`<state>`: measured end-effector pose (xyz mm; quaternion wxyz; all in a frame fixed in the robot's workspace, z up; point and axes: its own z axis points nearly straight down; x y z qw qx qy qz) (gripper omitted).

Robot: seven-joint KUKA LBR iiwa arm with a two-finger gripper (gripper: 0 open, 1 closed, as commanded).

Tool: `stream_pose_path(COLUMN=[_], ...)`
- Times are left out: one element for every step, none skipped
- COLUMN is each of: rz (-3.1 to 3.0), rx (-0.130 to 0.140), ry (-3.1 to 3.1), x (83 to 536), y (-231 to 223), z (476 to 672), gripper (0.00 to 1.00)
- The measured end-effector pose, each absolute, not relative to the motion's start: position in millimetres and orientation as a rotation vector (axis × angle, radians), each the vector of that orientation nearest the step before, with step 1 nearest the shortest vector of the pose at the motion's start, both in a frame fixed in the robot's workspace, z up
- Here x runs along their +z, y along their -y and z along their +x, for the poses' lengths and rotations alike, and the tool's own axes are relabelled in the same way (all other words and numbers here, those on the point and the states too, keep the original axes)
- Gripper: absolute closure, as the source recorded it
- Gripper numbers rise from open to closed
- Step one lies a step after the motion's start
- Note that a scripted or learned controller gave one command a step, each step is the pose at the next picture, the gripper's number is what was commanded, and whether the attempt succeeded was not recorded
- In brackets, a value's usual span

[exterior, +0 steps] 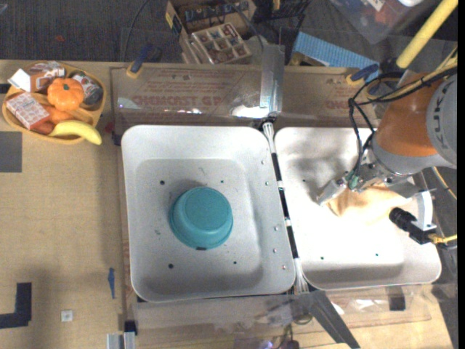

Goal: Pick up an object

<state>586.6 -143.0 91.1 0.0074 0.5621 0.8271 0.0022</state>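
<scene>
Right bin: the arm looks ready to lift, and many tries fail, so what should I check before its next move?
1. Gripper is over the floor of the right bin: ok.
2. Tan item lies right beside the gripper: ok.
3. Tan item truly held: cannot tell, the view is blurred there.
4. Gripper apart from the bin walls: ok.
5. Teal bowl sits in the left bin, out of the arm's way: ok.
</scene>
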Motion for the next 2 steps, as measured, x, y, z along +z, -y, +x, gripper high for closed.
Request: stream_pose_path(rz=[1.757,1.755], rx=[0.007,0.009], ry=[-2.586,-2.574], x=[91,104], y=[143,146], z=[586.5,588.9], gripper=[0.00,1.00])
